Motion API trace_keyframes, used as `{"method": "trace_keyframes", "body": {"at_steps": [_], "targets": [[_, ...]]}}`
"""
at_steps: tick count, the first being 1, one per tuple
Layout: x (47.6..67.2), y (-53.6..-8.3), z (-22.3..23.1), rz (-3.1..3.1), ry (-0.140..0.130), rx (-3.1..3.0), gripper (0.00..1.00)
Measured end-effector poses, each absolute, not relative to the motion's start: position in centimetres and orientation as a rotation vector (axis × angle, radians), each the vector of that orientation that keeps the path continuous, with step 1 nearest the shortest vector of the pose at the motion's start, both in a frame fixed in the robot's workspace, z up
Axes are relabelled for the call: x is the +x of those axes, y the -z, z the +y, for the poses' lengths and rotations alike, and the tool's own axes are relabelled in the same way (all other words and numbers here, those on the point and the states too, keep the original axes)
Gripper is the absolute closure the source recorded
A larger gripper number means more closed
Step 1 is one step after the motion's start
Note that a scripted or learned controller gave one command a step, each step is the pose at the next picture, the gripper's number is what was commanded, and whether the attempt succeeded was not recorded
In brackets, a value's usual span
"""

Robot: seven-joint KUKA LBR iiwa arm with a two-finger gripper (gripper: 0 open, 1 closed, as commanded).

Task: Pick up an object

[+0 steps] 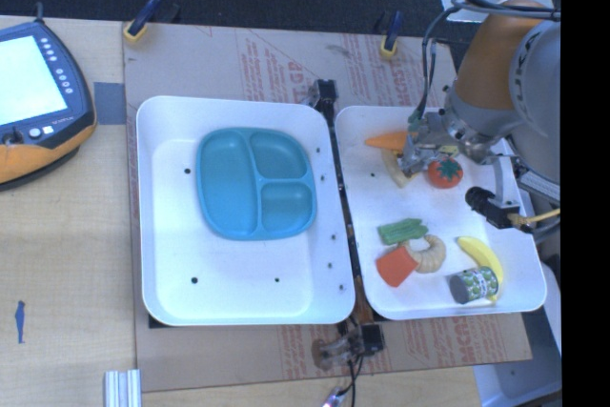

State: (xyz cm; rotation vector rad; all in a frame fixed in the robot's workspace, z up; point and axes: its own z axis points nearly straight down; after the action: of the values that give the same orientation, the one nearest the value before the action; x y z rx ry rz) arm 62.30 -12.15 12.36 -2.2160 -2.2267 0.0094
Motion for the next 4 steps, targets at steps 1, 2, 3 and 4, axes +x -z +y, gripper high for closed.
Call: {"method": "trace_keyframes", "body": {"at_steps": [1,2,3,4], "targets": [[62.3,-12.3,-12.1,-2.227,-0.01,-2.215,0.0],[62.3,-13.4,-12.3,-2.228,-0.009,-2.219,1.0],[62.3,-13.4,-12.3,-2.228,-0.009,-2.219,0.0],[62.4,-14.4,-12.4,-2.23,-0.006,-2.224,1.0]]}}
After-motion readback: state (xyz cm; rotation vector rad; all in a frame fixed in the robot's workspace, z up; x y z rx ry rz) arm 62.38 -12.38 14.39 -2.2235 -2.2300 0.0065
